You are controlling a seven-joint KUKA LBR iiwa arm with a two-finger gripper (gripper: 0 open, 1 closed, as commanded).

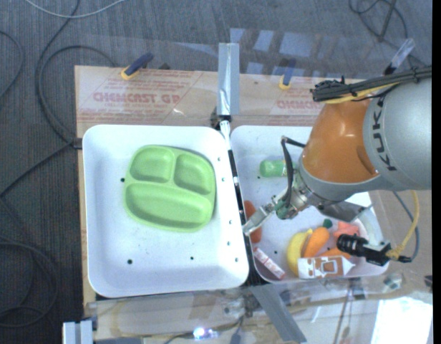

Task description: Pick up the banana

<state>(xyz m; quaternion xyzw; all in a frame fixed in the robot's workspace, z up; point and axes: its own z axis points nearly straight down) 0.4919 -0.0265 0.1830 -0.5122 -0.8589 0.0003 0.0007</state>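
The banana (297, 247) is a short yellow piece lying in the front part of the right bin (250, 146). An orange carrot-like toy (318, 240) lies against its right side. My gripper (262, 216) hangs low over the left side of that bin, near the wall between the two bins. It is up and to the left of the banana, apart from it. The grey and orange wrist (342, 149) covers much of the bin's right half.
A green divided plate (170, 187) lies in the left bin (106, 256). The right bin also holds a green object (272, 168) at the back, a red item (250, 212) beside the gripper, a white and orange bottle (328, 266) and a pink packet (268, 261) at the front.
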